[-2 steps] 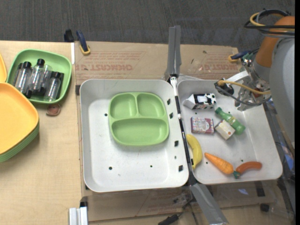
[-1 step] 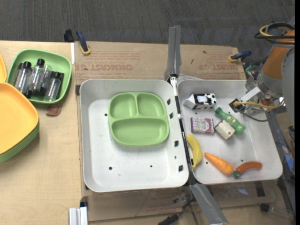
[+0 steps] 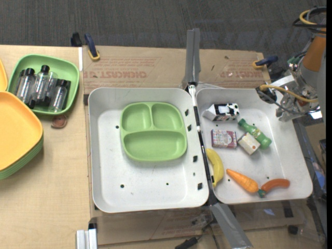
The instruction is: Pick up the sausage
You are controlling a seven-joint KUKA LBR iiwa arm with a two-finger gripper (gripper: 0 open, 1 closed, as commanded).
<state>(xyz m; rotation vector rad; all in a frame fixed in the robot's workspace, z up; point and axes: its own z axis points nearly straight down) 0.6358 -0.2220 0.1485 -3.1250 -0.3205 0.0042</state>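
The sausage (image 3: 277, 184), a short red-orange link, lies near the front right corner of the right bin (image 3: 298, 154). Its left end nearly touches the green top of an orange carrot (image 3: 243, 180). My gripper (image 3: 286, 109) hangs at the bin's far right rim, well behind the sausage and apart from it. Cables and the wrist crowd around it.
The right bin also holds a yellow banana (image 3: 215, 165) by its left wall, a pink packet (image 3: 223, 138), a white block (image 3: 249, 144), a green bottle (image 3: 255, 133) and a black-and-white carton (image 3: 223, 111). The left bin (image 3: 104, 180) holds a green divided plate (image 3: 153, 131).
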